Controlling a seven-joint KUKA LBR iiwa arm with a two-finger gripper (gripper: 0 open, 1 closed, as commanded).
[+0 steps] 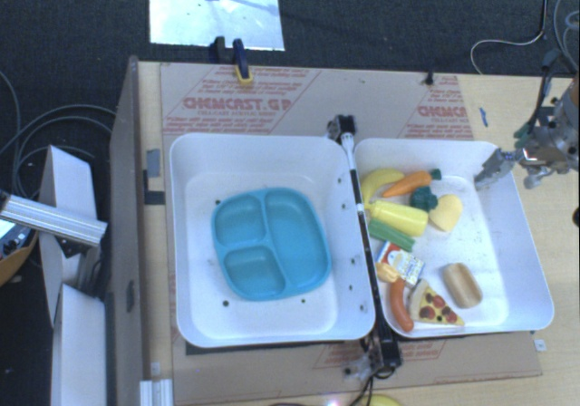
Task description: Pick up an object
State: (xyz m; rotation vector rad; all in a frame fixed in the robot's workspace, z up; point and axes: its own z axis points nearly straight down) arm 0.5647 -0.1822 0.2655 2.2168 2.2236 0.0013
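White plastic first: I've got 2 shallow bins side by side on the cardboard-covered surface (272, 91), and I'm reading them from the near edge back.

Nearest in the right bin (530, 304) lies a toy pizza slice (432, 305), with a red sausage (399, 303) just beside it on the left and a brown bread roll (463, 285) a little further in. Behind those I see a small red-and-white packet (400, 264) against the divider, then a green piece (391, 235) touching a yellow corn cob (397, 215). A pale yellow piece (446, 212) sits to the right of the cob. At the back of the pile are a banana (381, 181), an orange carrot (410, 182) and a dark green bit (422, 199), all crowded together.

The left bin (195, 214) holds a blue tray with 3 compartments (269, 242), sitting flat in the middle.

My pincer (513, 167) hangs over the far right corner of the right bin, well apart from the toys. I see 2 fingers spread apart, with nothing between them.

Beyond the bins, a clamp (239, 60) grips the surface's far edge.
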